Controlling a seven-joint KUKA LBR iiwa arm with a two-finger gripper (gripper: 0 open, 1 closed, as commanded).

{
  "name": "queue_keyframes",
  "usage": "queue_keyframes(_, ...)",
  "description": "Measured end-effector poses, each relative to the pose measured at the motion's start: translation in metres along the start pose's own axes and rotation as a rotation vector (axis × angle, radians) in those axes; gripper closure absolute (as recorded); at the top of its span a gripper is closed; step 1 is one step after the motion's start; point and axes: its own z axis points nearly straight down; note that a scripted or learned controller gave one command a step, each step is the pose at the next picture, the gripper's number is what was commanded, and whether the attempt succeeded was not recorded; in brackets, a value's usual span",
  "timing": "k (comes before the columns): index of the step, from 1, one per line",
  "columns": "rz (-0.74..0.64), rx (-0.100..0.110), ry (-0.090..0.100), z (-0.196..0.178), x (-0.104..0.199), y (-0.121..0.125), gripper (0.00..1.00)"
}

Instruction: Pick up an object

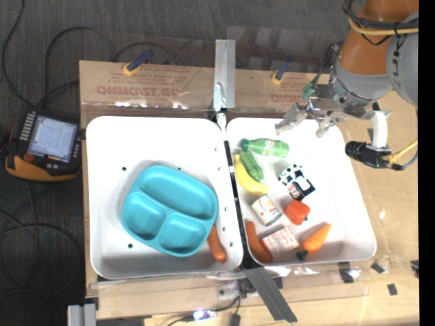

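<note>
A: Where's the gripper (307, 120)?
B: Spread, holding nothing, at the right bin's (350, 182) twelve o'clock rim.
A: Nearest target?
B: The green bottle (265, 147), toward its seven o'clock, touching the banana (246, 175).
A: Risk?
B: It's round; fingers may roll it away or strike the rim.

Dark grey carpet floor (41, 46) with black cables (20, 236) surrounds the wooden bench (394, 209).
</note>
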Motion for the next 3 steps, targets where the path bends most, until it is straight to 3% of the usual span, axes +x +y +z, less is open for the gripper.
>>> queue_keyframes(1, -0.024, -0.001, -0.002, 0.154, -0.035, -0.047, 0.00)
queue_keyframes(2, -0.024, 0.001, 0.001, 0.146, -0.034, -0.047, 1.00)
queue_keyframes(3, -0.068, 0.000, -0.001, 0.051, 0.008, -0.033, 1.00)
